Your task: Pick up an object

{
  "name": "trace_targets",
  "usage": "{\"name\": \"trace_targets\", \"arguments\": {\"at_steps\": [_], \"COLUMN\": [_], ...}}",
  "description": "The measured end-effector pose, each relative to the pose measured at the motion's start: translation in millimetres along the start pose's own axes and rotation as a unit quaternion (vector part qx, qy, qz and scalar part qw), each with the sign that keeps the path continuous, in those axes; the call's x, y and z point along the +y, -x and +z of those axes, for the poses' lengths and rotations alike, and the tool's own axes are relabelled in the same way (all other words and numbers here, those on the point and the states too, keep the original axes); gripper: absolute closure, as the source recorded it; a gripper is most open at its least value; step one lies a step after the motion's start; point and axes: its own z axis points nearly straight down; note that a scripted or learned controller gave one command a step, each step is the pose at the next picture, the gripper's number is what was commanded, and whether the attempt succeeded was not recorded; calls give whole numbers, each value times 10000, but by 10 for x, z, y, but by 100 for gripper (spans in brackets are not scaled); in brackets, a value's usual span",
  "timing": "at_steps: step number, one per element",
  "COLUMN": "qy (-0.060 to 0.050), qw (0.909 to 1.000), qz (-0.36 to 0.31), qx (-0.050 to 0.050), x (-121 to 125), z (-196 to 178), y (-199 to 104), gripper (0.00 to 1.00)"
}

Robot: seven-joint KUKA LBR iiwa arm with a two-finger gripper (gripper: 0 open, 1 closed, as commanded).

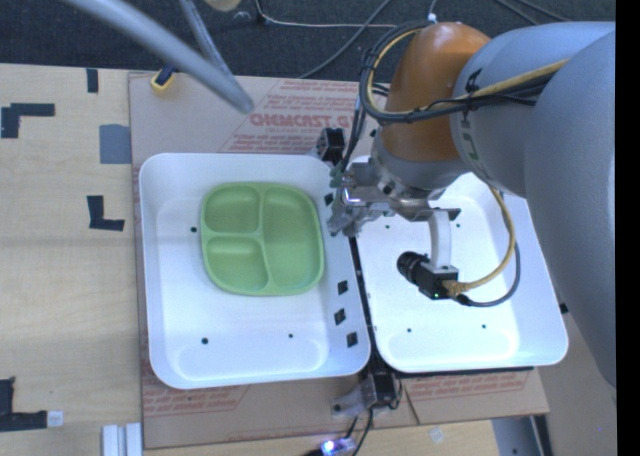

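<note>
A light green divided plate (264,238) with three compartments lies flat in the left white bin (180,344), toward its upper middle. My gripper (343,212) hangs over the rim between the two bins, just right of the plate's right edge and apart from it. The grey arm with its orange band (435,94) reaches in from the right and covers the upper part of the right bin (470,344). Nothing shows between the gripper and the plate.
Both bins rest on a cardboard sheet (290,114) over a wooden bench. A grey pole (120,14) slants across the upper left above the bench. Cables run along the dark floor at the top.
</note>
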Motion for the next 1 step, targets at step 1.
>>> {"name": "trace_targets", "arguments": {"at_steps": [1], "qy": [-9], "qw": [10000], "qz": [5], "qx": [-7], "x": [-110], "z": [102], "y": [-544], "gripper": [100]}}
